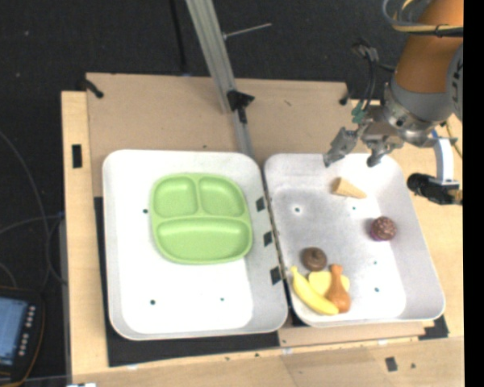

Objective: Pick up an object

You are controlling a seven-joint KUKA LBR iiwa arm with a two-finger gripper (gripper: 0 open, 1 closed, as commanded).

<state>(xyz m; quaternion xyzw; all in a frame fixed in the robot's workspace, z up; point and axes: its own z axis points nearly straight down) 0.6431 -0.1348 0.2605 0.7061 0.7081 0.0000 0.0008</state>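
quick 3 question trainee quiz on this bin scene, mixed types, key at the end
1. True or false: the green three-compartment plastic tray lies in the right white bin.
2. Which item lies nearest the open two-finger gripper? A) yellow toy banana B) tan wedge-shaped piece C) dark red round ball
3. Fill in: the orange toy carrot rests against the ___.

Key: 1 false, it lies in the left white bin; 2 B; 3 banana.

1. No word, number, label or brand can be read anywhere.
2. The lit screen at the lower left corner glows blue, with faint rows on it too small and blurred to make out.
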